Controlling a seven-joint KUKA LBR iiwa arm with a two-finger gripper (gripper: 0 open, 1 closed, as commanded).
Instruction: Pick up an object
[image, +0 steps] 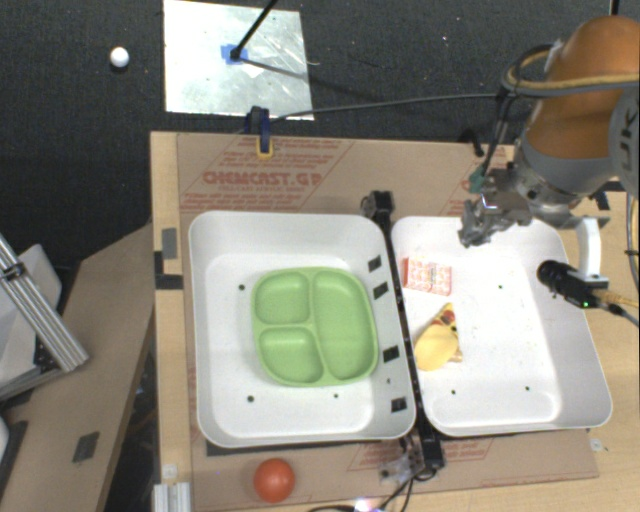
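The right bin (520, 400) is the landmark here. The arm hangs over its far edge, the gripper (478, 232) low above the far left part of its floor; I cannot tell how the jaws stand. Toward the near side from the gripper, by the bin's left wall, lies a yellow toy (437, 344), long axis slanting from near-left to far-right. Between toy and gripper lies a small red-and-white packet (427, 274), flat, lying crosswise.
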